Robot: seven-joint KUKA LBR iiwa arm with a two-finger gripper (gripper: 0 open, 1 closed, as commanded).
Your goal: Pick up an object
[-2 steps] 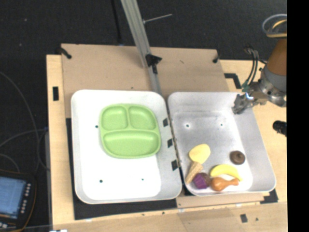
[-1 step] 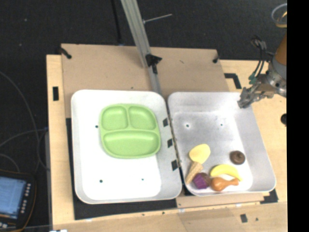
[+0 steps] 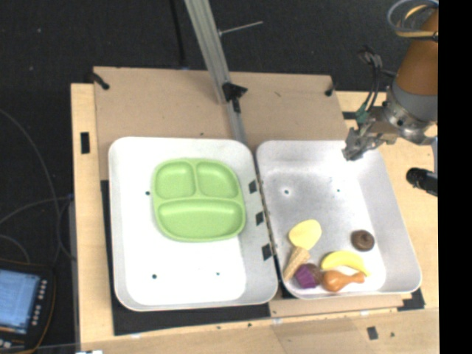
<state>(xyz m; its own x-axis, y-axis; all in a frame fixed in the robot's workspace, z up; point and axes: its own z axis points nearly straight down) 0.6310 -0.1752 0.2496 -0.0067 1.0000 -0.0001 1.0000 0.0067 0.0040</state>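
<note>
The right bin (image 3: 324, 190) holds several small toy foods near its front edge: a pale yellow ice-cream cone (image 3: 301, 243), a yellow banana (image 3: 345, 261), a brown doughnut (image 3: 362, 240), an orange drumstick (image 3: 340, 279) and a purple piece (image 3: 306, 276). My gripper (image 3: 354, 147) hangs over the bin's far right corner, well away from all of them. Nothing shows between its fingers.
The left bin (image 3: 133, 271) carries a green divided plate (image 3: 198, 199). A slanted metal pole (image 3: 214, 57) rises behind the bins. The arm's orange band (image 3: 419, 65) stands at the right, above the bench's edge.
</note>
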